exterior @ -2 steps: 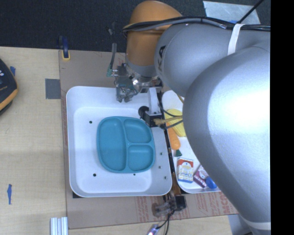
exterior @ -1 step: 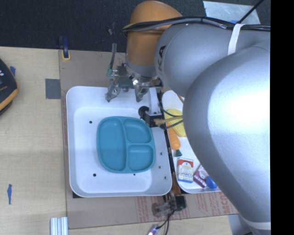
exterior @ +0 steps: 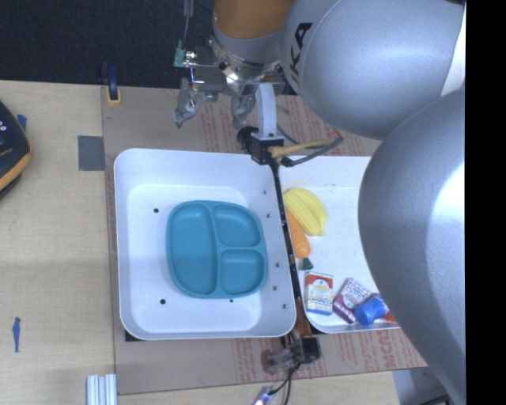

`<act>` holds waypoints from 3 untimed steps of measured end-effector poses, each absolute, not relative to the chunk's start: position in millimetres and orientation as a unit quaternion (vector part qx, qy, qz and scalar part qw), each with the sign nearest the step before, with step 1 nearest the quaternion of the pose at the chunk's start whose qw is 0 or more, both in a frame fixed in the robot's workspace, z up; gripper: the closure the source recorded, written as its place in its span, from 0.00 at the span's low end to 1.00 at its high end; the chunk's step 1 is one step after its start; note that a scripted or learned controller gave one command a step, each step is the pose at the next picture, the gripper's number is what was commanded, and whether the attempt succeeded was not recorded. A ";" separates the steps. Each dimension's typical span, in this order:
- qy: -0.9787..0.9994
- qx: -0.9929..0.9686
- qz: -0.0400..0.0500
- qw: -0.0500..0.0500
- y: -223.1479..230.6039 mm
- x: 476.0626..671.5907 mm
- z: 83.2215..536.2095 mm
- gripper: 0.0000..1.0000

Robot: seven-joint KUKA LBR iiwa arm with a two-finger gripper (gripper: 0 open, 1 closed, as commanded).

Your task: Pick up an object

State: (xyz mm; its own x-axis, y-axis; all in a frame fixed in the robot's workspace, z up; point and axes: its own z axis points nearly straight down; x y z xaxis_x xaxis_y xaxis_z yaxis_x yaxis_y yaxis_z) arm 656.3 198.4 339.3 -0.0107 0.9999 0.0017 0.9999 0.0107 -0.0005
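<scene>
Looking down on the bench: two shallow white bins side by side. The left bin (exterior: 130,237) holds a blue divided plate (exterior: 216,248) with three compartments, lying flat near the bin's middle. The right bin (exterior: 348,170) is partly covered by the grey arm (exterior: 395,103), which comes in from the right and fills the upper right of the view.

Contents seen in the right bin, all close to its left wall:
- a yellow banana-like piece (exterior: 307,210), nearest the far end
- an orange piece (exterior: 298,237) just beside it, partly under the yellow one
- a small red and white carton (exterior: 319,293) toward the near end
- a dark red packet (exterior: 350,299) just beside the carton
- a blue cap-like object (exterior: 369,310) touching the packet, at the near edge of the bin

The gripper (exterior: 213,111) hangs beyond the far edge of the left bin, above the brown mat, below the orange band (exterior: 249,17). Its two fingers (exterior: 186,107) are spread apart with nothing between them. It is well apart from every object in the right bin and from the plate.

A black cable (exterior: 278,206) runs along the seam between the two bins. A small blue clip (exterior: 112,83) sits at the mat's far left corner.
</scene>
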 end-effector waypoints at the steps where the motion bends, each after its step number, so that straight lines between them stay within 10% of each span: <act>1: -0.709 -0.705 0.003 0.001 140.8 583.6 226.7 0.00; 2: -0.709 -0.705 -0.005 -0.004 191.4 540.3 110.8 0.00; 3: -0.710 -0.704 -0.001 0.000 201.4 546.8 408.5 0.00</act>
